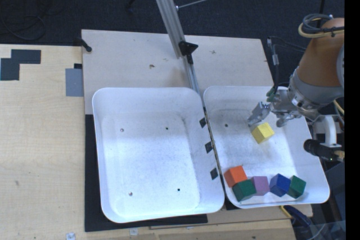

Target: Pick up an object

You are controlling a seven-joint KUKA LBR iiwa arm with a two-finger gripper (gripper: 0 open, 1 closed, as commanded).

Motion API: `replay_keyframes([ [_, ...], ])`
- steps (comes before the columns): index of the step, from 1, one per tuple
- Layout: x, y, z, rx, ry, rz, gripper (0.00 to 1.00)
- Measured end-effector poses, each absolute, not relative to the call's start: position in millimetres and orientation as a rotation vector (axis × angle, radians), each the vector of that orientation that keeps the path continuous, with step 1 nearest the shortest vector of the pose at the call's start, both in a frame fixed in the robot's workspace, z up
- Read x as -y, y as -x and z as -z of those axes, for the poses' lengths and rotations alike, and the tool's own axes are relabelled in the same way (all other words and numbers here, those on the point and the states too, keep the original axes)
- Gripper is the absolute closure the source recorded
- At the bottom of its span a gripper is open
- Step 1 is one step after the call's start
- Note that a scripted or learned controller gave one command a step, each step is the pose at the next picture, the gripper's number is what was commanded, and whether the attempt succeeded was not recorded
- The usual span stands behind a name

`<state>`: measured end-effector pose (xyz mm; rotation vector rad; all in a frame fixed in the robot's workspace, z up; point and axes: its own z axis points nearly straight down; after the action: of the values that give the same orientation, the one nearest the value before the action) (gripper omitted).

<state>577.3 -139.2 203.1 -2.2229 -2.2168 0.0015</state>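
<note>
Gripper [260, 115] low at middle right, just above yellow cube [262, 132], likely for a grasp; open or shut, cannot tell.

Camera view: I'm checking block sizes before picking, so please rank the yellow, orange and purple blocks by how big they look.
1. Orange block
2. Yellow block, about the same, so I can't separate these two
3. Purple block, slightly smaller, though neighbours partly hide it

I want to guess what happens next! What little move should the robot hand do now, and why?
Probably lower a bit onto the yellow block. The gripper hangs just above it in the right bin, and the block isn't between its fingers yet.
</note>
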Motion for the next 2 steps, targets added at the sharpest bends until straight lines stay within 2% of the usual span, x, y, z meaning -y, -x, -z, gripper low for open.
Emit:
replay_keyframes([
  [1, 197.5, -588.5, -128.3, 2.213, 2.219, -0.008, 0.00],
  [2, 209.5, -606.0, -89.5, 2.222, 2.220, -0.001, 0.00],
])
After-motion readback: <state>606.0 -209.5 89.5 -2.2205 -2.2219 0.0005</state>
